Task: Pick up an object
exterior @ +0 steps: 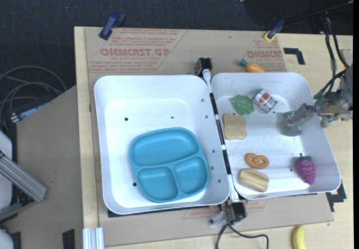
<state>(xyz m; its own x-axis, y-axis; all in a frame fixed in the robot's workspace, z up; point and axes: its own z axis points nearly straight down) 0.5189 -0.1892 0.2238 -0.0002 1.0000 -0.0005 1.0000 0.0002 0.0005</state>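
Observation:
The right bin (pixel 317 130) holds a green leaf (pixel 242 104), a small red-and-white can (pixel 265 100), a tan slice of bread (pixel 234 127), a brown pretzel (pixel 257 160), a bread roll (pixel 253 180) and a purple bunch of grapes (pixel 305 169). My gripper (pixel 293 123) reaches in from the right and hangs low over the bin's right part, right of the can and above the grapes. Nothing shows in its grasp.
The left bin (pixel 112 107) holds a blue divided tray (pixel 168 162). An orange carrot (pixel 253 66) lies on the board behind the right bin. A yellow banana (pixel 299 238) lies at the front right. Clamps (pixel 112 25) sit at the board's far edge.

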